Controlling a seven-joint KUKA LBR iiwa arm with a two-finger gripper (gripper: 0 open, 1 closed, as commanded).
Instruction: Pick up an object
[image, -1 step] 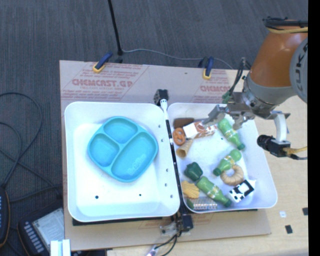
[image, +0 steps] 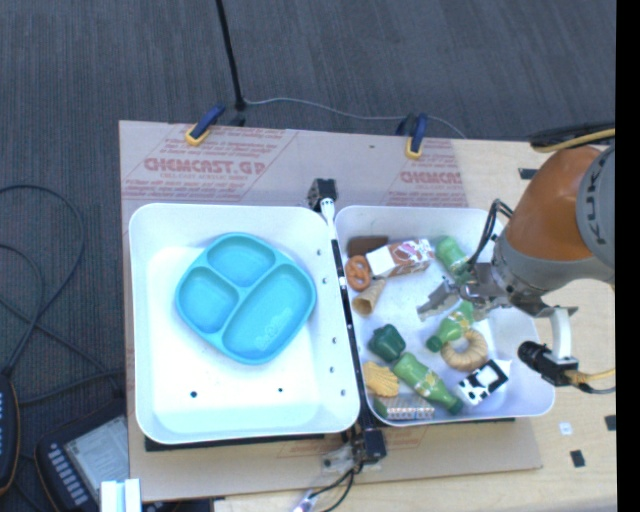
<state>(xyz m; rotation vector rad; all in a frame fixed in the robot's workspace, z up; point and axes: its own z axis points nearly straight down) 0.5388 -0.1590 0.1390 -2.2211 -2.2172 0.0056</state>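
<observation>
From above, the gripper (image: 447, 296) hangs in the right bin (image: 520, 405), jaws spread and pinching nothing, over crowded toys near a green bottle (image: 452, 331) and woven ring (image: 466, 350). Packed so tight, they could shove neighbours or close on two.

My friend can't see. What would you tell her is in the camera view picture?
A grey and orange robot arm reaches its pincer into the right white bin, which is full of small toys, among them a tan ring and a green bottle. The left white bin holds a blue divided plate.
</observation>
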